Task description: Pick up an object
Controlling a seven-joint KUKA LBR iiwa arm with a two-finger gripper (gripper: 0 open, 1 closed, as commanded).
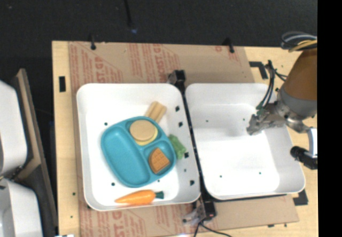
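My grey metal gripper (255,125) hangs below my orange wrist band (303,78). Both shallow plastic bins are white: left bin (88,140), right bin (240,177). Blue divided plastic tray (124,156) carries a tan round cookie (144,130) and an orange-brown waffle piece (159,160). Orange toy carrot (136,197) with green top. Pale wooden block (156,110). Small green piece (178,147). Bench cardboard sheet (128,65) is tan with red print.

Even overhead light; the bin (235,177) under my gripper (255,125) glares white, soft shadow beside it, everything slightly blurred.
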